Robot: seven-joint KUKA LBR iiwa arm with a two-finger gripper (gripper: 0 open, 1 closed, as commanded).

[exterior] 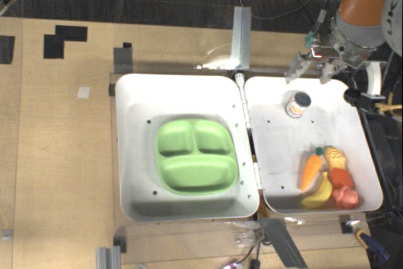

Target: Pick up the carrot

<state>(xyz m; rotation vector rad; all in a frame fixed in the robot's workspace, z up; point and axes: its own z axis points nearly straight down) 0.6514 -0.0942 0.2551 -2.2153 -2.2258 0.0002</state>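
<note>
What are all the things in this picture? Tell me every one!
Bins: two, white, side by side on the bench.
Divided plate: one, green, in the left bin.
Carrot: one, orange with a green top, near corner of the right bin.
Banana: one, yellow, just below the carrot.
Other toy foods: a few, yellow, red and pink, right of the carrot.
Small can: one, silver with a dark top, far part of the right bin.
Gripper: one, grey, open, over the right bin's far edge.
</note>
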